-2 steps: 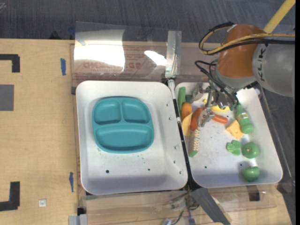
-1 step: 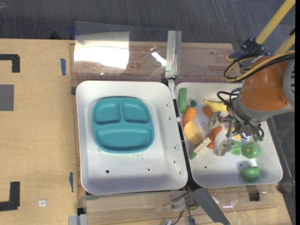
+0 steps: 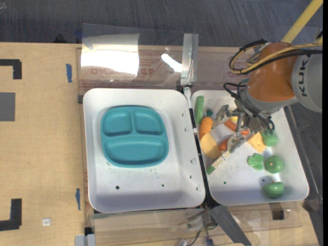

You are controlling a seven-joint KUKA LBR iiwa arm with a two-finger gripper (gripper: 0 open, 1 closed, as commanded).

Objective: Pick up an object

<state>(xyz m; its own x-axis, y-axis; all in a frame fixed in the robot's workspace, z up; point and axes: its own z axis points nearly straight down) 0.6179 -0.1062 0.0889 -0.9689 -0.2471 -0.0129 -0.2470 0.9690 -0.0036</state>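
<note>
Gripper (image 3: pixel 240 133): lowered among toy food in right bin (image 3: pixel 294 152); jaw state indiscernible. Step: grasp attempt. Next: secure carrot (image 3: pixel 206 125) left of jaws, lift.

Grey arm (image 3: pixel 307 86) enters from right, upper part of view. Orange band (image 3: pixel 271 78) above wrist, black and yellow cables looped over it. Wrist points down. Gripper (image 3: pixel 237 132) low, metal linkage angled toward lower left.

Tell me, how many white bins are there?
2. The left white bin holds a teal divided plate. The right white bin holds the small toy foods, with the arm's tool down among them.
</note>
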